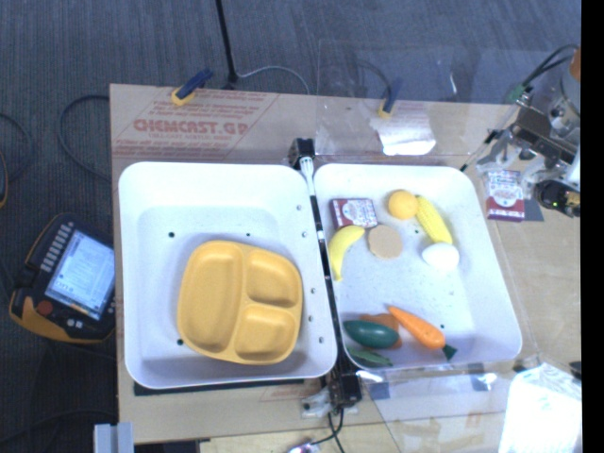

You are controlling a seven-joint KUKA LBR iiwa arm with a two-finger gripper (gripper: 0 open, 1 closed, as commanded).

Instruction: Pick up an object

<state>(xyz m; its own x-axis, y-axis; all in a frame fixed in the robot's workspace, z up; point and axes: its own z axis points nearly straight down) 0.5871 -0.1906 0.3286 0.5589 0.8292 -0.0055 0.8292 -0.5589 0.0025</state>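
The right bin [481, 253] holds toy food. A maroon box [355, 212] lies at its back left, beside a yellow banana [342, 246] and a round tan biscuit [384, 243]. An orange ball [402, 204], a corn cob [433, 220] and a white egg [440, 255] sit toward the back right. An orange carrot [415, 325] and a dark green vegetable [370, 332] lie near the front wall. My gripper [540, 149] hangs outside the bin, beyond its back right corner and above the bench, away from all the objects.
The left bin [151, 206] holds a yellow divided plate [241, 300]. A red and white card [505, 193] lies on the bench beside the gripper. Crumpled white paper [407, 139] rests behind the right bin. A handheld pendant [71, 276] lies on the floor at left.
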